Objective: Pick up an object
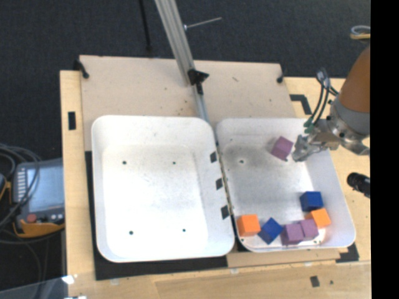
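- Gripper hovers over the right-hand shallow white bin, just beside a small purple cube.
- Can't tell how the fingers stand.

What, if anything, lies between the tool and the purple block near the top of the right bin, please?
Nothing visible does. The tool sits just right of the purple block, seemingly touching it, with bare floor of the right bin around them. The other blocks are clustered along the bin's near edge, well clear.
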Tool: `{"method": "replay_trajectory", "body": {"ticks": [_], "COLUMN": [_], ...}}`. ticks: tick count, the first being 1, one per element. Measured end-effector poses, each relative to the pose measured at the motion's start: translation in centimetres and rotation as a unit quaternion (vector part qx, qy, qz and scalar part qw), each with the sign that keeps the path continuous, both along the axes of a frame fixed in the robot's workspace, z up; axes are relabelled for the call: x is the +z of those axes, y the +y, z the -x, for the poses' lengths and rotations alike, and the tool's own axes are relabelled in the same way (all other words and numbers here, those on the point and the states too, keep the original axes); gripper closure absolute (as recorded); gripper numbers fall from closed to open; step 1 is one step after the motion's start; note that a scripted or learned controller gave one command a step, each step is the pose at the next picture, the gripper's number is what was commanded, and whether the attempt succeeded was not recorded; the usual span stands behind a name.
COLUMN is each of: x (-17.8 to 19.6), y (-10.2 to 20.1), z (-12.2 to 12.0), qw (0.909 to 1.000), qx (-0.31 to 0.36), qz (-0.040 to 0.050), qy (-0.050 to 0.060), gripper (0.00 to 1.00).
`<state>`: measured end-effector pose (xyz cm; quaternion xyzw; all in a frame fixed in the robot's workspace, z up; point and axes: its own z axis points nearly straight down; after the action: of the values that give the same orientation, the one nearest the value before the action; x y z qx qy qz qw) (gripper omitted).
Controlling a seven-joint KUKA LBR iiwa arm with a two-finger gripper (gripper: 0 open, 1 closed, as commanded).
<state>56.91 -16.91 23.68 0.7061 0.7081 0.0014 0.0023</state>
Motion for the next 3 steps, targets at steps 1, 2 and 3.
{"method": "replay_trajectory", "body": {"ticks": [1, 2, 3], "x": [0.6, 1.0, 1.3], "y": [4.7, 10.8, 16.7], "z": [0.9, 1.4, 2.0], "qw": [1.0000, 1.0000, 1.0000], "qx": [0.002, 0.003, 0.003], "qz": [-0.0014, -0.0016, -0.0019], "qy": [0.002, 0.002, 0.003], "gripper": [1.00, 1.00, 1.00]}}
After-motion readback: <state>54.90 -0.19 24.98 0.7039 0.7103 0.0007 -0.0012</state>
